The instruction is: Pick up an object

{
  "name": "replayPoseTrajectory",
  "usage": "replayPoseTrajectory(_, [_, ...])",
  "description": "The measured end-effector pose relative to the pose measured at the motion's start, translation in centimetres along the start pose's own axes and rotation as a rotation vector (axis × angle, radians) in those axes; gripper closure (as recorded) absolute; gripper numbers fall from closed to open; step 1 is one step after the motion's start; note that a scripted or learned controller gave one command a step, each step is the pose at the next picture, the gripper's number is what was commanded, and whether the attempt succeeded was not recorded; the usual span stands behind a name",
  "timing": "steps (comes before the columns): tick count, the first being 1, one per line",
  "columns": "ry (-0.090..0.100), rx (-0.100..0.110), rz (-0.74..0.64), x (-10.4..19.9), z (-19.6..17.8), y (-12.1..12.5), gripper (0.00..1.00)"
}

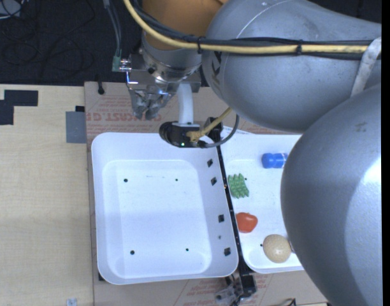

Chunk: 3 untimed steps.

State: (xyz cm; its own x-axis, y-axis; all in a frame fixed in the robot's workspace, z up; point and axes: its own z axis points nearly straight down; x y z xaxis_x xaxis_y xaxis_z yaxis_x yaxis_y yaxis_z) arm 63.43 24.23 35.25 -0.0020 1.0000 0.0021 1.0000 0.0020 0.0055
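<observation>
The grey arm is looming over the right bin, its gripper hanging beyond the left bin; whether it is clamping anything, I cannot tell. The pick is looking undone: blue object, green piece, red item and beige ball are lying in the right bin

A single fixed camera looks down at a slant on the pale wooden bench and its two shallow white plastic bins, the left bin whole in frame, the right bin partly covered. The bulky grey metal arm (entering from the right) looms very near the lens.
</observation>
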Motion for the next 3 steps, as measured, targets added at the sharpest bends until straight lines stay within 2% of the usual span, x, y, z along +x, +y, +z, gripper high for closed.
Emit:
replayPoseTrajectory(1, [-0.008,0.021,0.001,0.0,21.0,0.5,1.0])
replayPoseTrajectory(2, [-0.004,0.01,0.0,0.1,20.0,0.8,0.0])
replayPoseTrajectory(3, [-0.003,0.013,0.003,0.1,17.5,-6.1,0.0])
